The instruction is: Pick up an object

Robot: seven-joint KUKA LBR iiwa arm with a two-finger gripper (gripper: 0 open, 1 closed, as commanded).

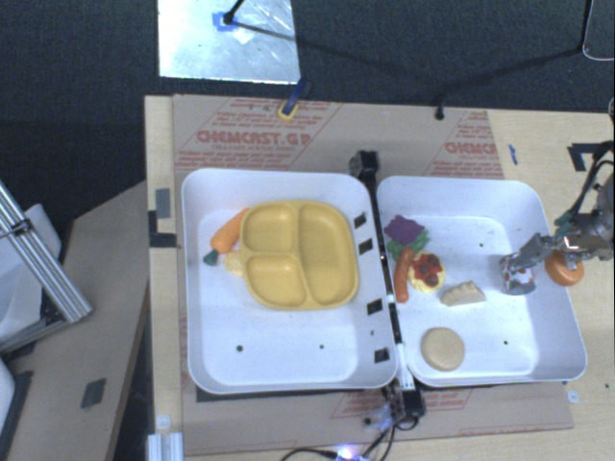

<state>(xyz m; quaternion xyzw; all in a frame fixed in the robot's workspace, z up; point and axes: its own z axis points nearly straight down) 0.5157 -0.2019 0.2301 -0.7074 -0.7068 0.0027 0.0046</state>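
Pincer sits low at the right bin's right side, can't tell its state, while pickable items lie to its left: beige wedge, round tan piece, purple piece; yellow divided plate and carrot in the left bin.

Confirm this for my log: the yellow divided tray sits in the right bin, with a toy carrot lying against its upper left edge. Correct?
Not quite. The camera view shows the yellow tray in the left bin, not the right one. The rest holds: the carrot lies against the tray's upper left edge.
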